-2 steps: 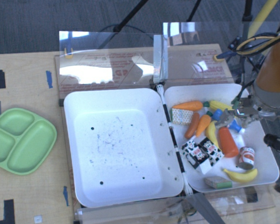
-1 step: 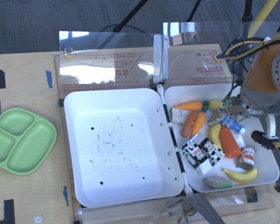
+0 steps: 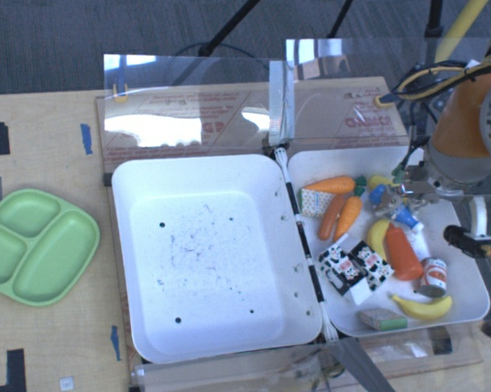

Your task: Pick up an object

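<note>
Objects all in right bin [image 3: 479, 300], piled close: two carrots [image 3: 341, 215] at upper centre w/ a third carrot [image 3: 333, 185] lying across the top; cheese wedge [image 3: 315, 201] just beside them; cow-print block [image 3: 351, 267] low centre; orange bottle [image 3: 403, 254] upright-ish, tilted, mid-right; yellow piece [image 3: 380, 233] touching its left side; banana [image 3: 423, 307] along the near wall; small can [image 3: 434, 274] btwn bottle and banana; green/grey bar [image 3: 382, 320] at near edge; small blue bits [image 3: 378, 194] nr the far side.

Gripper [image 3: 409, 195] over the bin's upper right, just above the blue bits and the bottle's cap end. Fingers too small and cluttered to read: can't tell if spread or closed; nothing visibly held. Arm [image 3: 467, 125] comes in from right, orange band above wrist.

Left bin [image 3: 128, 191] has only scuff marks on its floor. Green tray [image 3: 35, 243] on counter [image 3: 40, 130] far left, well apart. Clear panels [image 3: 189, 103] stand behind both bins.

Judgement: step = approach/descend, no grasp yet. To do well: pick a target w/ free flanks. Bottle looks nearest, but yellow piece crowds one side. Align fingers across its narrow axis, come straight down, close on the body not the cap. Carrots are stacked, likely to roll. Banana hugs wall, so poor finger clearance. Lift slow, check hold.
</note>
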`<state>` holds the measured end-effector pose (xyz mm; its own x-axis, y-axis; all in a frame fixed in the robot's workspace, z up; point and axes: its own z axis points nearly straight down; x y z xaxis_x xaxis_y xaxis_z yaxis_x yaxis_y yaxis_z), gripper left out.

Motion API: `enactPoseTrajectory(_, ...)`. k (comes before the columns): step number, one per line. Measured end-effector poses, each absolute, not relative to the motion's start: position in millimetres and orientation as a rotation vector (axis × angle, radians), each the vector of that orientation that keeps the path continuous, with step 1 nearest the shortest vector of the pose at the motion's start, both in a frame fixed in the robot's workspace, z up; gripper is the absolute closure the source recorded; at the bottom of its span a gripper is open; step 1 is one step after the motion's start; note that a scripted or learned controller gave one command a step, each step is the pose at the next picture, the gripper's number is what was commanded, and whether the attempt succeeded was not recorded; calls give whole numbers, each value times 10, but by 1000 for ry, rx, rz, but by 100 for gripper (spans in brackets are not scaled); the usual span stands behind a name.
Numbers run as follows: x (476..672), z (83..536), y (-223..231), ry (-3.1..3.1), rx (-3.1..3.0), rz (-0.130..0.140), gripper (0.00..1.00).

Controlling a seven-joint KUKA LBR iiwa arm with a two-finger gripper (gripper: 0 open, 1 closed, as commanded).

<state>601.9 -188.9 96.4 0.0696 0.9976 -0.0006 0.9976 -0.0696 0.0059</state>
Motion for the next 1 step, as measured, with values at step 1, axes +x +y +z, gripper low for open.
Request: enactPoseTrajectory(1, 6642, 2016, -1590, 2324, 2107, 3, 100)
